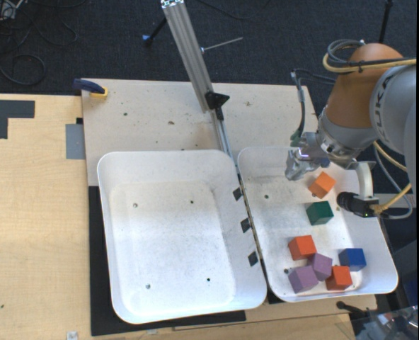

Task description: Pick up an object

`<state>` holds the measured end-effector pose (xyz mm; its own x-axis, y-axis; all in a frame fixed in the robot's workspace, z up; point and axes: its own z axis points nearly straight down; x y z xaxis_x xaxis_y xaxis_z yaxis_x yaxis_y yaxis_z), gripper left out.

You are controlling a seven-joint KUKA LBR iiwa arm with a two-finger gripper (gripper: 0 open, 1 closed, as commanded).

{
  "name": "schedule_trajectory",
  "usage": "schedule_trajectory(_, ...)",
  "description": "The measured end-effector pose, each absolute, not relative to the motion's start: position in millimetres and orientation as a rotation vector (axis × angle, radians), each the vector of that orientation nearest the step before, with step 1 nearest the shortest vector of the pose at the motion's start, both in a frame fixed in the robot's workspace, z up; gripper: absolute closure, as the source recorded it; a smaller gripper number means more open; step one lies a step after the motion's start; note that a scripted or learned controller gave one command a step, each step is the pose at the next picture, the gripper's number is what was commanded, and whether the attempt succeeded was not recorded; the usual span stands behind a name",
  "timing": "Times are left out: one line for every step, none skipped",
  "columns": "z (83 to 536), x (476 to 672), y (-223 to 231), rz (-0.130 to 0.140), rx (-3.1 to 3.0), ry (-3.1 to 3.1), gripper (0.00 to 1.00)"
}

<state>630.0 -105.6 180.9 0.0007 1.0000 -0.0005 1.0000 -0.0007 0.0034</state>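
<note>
Gripper (299,163) hovers just beside orange cube (322,185) in right bin (379,278), jaw state cannot tell; risk: descent misses or nudges cube aside

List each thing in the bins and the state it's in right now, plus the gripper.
gripper: over the right bin's far end, nothing seen between its jaws
upper orange block: tilted, beside the gripper
green block: lying free
middle orange block: lying free
blue block: lying free
purple blocks: two, touching
right bin: holds all blocks
</note>
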Motion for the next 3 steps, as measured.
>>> schedule_trajectory(223.1,630.6,-107.6,0.002,2.220,2.220,1.00)
schedule_trajectory(227.7,606.9,-70.5,-0.004,2.222,2.227,1.00)
schedule_trajectory(235.0,579.5,-22.4,-0.002,2.221,2.230,1.00)
